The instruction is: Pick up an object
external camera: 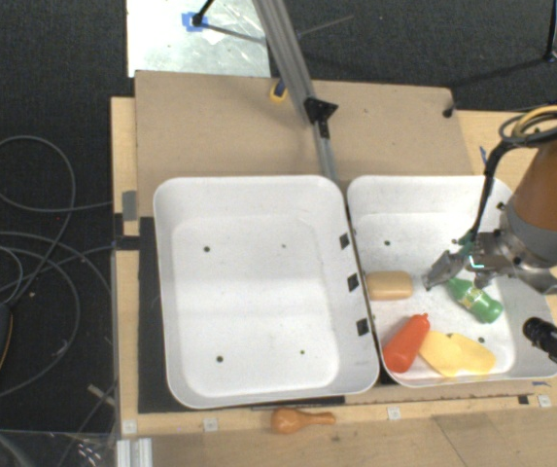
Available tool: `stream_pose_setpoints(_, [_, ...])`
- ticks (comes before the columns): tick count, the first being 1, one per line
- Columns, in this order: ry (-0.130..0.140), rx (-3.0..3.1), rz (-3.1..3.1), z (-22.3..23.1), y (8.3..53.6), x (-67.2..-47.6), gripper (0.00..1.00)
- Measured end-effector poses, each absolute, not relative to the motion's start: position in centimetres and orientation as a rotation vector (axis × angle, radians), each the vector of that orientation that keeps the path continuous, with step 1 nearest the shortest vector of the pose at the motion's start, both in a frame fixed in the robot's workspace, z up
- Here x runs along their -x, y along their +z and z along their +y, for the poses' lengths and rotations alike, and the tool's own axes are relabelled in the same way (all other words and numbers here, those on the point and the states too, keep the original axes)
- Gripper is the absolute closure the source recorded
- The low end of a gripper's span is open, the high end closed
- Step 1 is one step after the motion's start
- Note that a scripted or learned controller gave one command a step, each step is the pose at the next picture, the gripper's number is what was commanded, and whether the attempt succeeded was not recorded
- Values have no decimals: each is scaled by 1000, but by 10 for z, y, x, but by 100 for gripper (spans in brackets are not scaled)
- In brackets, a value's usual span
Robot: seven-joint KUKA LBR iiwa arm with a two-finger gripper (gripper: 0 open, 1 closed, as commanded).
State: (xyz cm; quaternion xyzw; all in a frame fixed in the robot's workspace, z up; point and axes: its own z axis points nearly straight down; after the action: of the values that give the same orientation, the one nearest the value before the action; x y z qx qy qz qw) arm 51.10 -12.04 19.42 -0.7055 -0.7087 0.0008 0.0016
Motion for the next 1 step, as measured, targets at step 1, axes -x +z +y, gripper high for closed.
stream_pose_setpoints(1, [-2, 2220, -2224, -120, 196, -512, 0])
